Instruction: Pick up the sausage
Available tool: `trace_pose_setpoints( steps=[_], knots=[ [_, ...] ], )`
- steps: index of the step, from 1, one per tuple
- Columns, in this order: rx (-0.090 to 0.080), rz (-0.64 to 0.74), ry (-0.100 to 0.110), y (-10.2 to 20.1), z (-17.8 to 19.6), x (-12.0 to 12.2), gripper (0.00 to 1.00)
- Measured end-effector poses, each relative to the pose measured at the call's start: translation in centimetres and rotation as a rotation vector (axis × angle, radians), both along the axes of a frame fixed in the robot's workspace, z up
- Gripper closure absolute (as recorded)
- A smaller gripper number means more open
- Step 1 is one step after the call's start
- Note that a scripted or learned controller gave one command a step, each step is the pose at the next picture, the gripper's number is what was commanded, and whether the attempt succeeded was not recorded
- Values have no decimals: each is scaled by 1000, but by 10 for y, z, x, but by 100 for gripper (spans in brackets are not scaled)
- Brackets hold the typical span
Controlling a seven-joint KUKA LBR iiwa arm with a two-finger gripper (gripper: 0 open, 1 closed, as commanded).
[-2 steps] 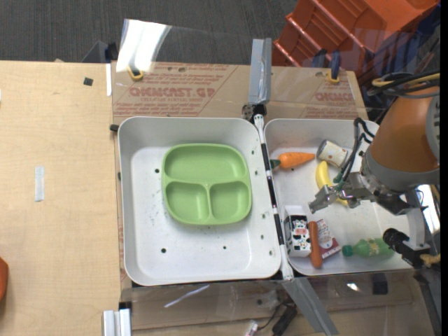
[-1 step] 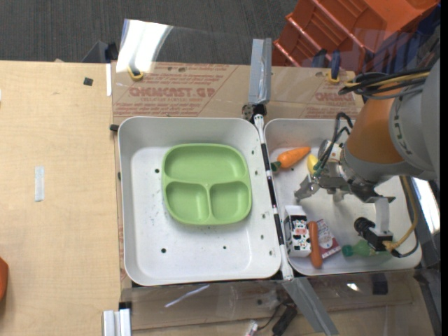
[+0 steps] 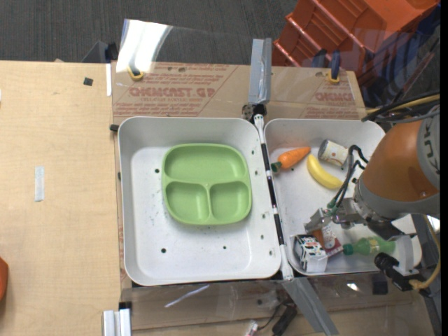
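The sausage (image 3: 331,246) shows as a small reddish-brown piece near the front of the right bin (image 3: 308,126), partly hidden by the gripper and by a small white carton (image 3: 309,251) to its left. My gripper (image 3: 320,224) reaches down into that bin, directly over the sausage and close to it. The grey and orange arm (image 3: 402,173) covers the right side of the bin.
A carrot (image 3: 292,158), a banana (image 3: 324,174) and a small can (image 3: 333,151) lie at the back of the right bin. A green bottle (image 3: 369,246) lies to the right of the sausage. The left bin (image 3: 134,208) holds a green divided plate (image 3: 207,184).
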State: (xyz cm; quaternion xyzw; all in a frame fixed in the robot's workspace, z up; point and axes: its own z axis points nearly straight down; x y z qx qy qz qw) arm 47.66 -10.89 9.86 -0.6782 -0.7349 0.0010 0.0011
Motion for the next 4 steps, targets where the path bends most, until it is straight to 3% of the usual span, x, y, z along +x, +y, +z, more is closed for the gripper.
trace_pose_setpoints(
  steps=[1,2,3,4],
  knots=[
    [0,-3,3,-1,8,0,100],
    [-2,-44,1,42,91,15,100],
    [-2,-43,1,42,91,15,0],
    [-1,43,-7,2,5,4,0]
  ],
)
